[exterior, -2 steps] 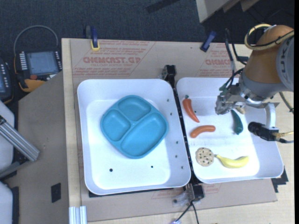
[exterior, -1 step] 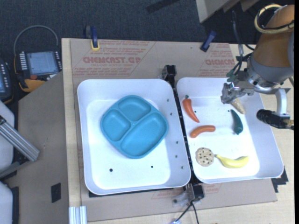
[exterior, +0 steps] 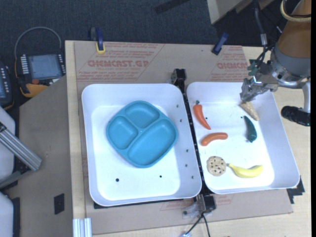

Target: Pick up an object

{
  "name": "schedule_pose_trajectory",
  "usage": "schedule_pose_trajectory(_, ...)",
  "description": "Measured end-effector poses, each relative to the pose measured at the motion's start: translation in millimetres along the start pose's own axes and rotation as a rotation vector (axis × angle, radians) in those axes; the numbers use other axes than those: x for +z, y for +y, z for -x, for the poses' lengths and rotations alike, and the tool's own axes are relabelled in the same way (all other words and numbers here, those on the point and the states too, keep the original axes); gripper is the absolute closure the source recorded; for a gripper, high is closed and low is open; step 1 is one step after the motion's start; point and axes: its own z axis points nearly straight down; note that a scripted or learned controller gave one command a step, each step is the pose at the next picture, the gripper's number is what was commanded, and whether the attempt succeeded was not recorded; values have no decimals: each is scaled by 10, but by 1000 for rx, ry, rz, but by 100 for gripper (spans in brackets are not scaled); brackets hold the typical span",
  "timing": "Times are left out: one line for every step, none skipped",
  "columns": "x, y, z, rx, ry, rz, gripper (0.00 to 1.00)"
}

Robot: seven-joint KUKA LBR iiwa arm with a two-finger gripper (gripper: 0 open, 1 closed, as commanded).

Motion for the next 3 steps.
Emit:
schedule_pose_trajectory(-52,-190,-494,-3,4,-10,100)
schedule_pose_trajectory(129,-367,-1015,-4,5,-12,100)
schedule_pose_trajectory(158,-628,-1560,-4,4,-12,100)
